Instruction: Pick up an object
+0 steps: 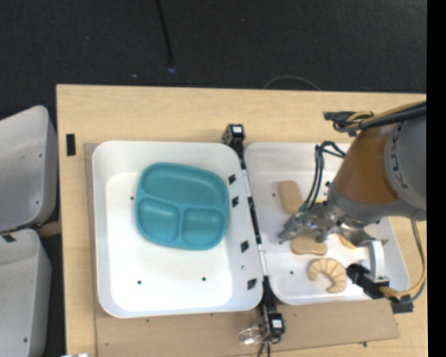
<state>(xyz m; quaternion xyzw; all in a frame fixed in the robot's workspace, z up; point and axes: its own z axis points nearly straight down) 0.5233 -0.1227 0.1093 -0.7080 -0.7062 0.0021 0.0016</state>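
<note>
- Croissant [328,273] lay closest, by the right bin's [282,292] front edge.
- Flat biscuit-like piece [308,246] sat just behind it, long axis left-right, directly beneath the gripper [303,224].
- Fingers' spread: I cannot tell.
- Tan block [288,195] lay toward the bin's rear.
- Blue tray [183,205] filled the left bin [119,274] on the counter [134,110].

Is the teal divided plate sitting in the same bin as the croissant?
No. The teal plate lies in the left bin, while the croissant lies in the right bin.
</note>
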